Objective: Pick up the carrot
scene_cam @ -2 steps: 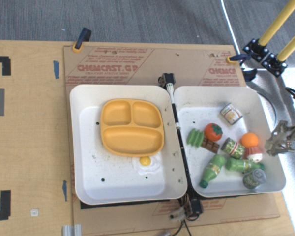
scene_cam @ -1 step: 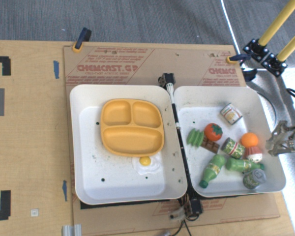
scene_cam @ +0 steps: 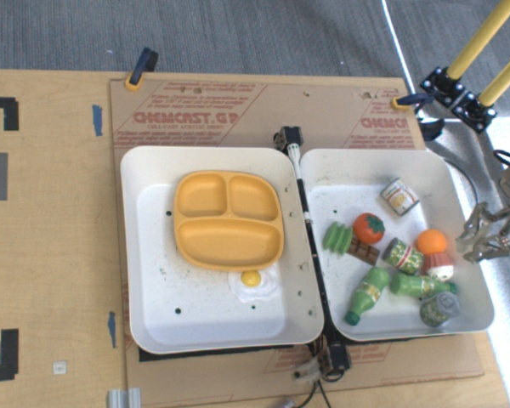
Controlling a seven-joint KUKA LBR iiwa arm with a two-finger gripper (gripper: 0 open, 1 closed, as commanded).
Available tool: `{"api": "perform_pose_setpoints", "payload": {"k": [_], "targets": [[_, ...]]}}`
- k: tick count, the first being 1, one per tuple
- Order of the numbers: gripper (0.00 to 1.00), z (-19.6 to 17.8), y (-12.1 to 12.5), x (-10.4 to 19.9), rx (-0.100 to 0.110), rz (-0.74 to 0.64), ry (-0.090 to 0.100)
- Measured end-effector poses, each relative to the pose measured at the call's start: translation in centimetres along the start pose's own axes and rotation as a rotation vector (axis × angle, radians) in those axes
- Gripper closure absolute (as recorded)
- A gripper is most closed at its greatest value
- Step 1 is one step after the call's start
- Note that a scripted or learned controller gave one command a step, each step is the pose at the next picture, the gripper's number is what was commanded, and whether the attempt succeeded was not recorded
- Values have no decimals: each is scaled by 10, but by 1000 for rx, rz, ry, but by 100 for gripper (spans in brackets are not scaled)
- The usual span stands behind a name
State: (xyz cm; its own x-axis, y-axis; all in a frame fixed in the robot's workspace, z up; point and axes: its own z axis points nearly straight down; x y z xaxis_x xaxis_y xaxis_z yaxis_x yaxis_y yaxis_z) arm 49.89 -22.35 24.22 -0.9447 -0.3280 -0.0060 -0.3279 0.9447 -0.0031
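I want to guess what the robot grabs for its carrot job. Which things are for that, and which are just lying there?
For the job: gripper; orange toy, maybe the carrot, hard to tell; right bin holding it.

Just lying about: tomato; small can; green bottle; yellow divided plate; fried egg; left bin.

1. Showing as the carrot (scene_cam: 431, 242): a small, smooth, bright orange piece, looking rounded from above.
2. Lying on the white bin floor, its long axis being too foreshortened to tell.
3. Sitting just to the view's left of the jaws of the gripper (scene_cam: 484, 236), apart from them, not between them.
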Motion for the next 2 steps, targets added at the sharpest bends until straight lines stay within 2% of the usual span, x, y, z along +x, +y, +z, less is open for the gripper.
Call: {"api": "perform_pose_setpoints", "payload": {"k": [1, 2], "targets": [[100, -7, 3, 8, 0, -201, 0], [100, 0, 4, 10, -3, -339, 3]]}}
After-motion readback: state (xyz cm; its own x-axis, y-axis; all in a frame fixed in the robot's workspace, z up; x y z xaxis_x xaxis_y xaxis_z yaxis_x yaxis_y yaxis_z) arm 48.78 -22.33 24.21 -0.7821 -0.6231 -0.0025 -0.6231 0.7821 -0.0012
